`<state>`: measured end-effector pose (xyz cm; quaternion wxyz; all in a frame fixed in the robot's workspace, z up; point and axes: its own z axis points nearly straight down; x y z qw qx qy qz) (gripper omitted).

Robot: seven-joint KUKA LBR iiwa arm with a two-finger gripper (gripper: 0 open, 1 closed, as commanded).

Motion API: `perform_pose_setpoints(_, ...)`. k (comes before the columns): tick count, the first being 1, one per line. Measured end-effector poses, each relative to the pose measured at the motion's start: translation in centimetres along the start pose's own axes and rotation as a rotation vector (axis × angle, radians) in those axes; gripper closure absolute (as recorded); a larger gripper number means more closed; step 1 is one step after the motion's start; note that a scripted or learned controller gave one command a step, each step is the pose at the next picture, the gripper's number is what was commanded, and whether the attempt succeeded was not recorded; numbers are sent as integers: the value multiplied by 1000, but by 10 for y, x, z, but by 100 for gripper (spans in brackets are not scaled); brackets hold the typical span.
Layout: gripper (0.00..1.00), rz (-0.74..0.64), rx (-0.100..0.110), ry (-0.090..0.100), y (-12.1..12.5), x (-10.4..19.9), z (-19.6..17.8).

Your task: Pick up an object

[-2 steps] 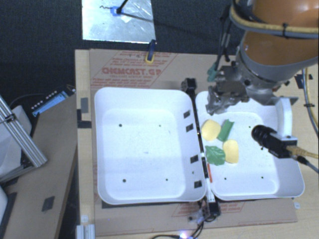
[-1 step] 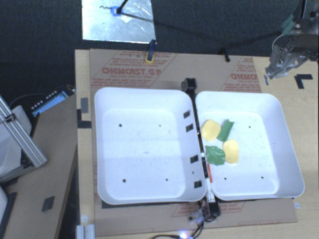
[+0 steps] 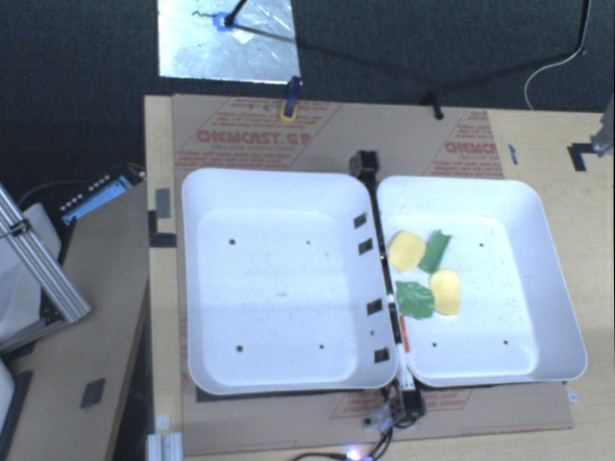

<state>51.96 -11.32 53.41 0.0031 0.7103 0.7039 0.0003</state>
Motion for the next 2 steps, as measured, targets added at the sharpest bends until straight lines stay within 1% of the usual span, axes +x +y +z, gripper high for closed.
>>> perform_pose_setpoints(1,100,-2,1,-1,-7,-86,-1)
perform_pose_setpoints(2,100,-17,8,6,-34,-26,62)
